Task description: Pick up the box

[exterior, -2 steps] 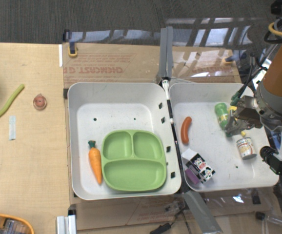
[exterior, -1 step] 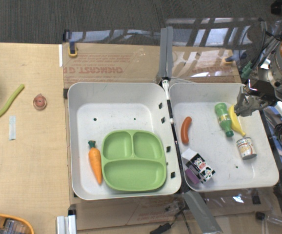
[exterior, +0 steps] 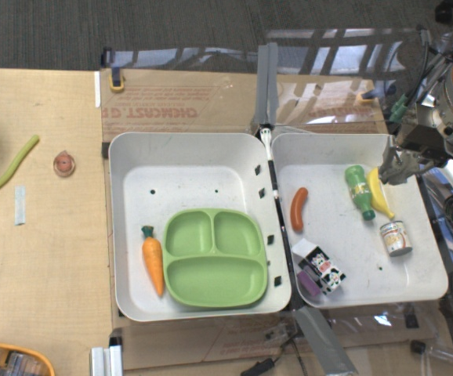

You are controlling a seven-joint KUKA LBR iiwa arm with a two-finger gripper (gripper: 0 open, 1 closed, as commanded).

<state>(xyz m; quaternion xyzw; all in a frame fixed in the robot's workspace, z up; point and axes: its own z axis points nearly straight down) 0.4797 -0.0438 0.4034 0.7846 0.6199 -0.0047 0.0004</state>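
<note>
- The box [exterior: 321,268] lies in the right bin [exterior: 414,284], in its near left corner, tilted at an angle to the bin walls. It is small, black and white with a touch of pink, and it touches or overlaps a purple thing [exterior: 308,286] on its near side.
- Nothing grips the box; it rests on the bin floor, well apart from the gripper [exterior: 395,168].
- A red sausage [exterior: 298,209] lies farther back in the same bin, close to the left wall, lengthwise from far to near.
- To the right of the sausage, a green bottle [exterior: 360,192] lies on its side, with a banana [exterior: 380,196] just beside it on the right, touching or nearly so.
- A small jar [exterior: 396,238] lies near the banana's near end, toward the right wall.
- The gripper hangs over the far right part of the right bin, right at the banana's far end. Whether the jaws are apart or together cannot be told from here.
- The left bin [exterior: 125,210] holds a green divided plate [exterior: 213,258] with three sections, and an orange carrot [exterior: 154,262] just left of it.
- On the counter [exterior: 46,280] to the left lie a long green bean [exterior: 9,170] and a small pink round thing [exterior: 64,164].
</note>
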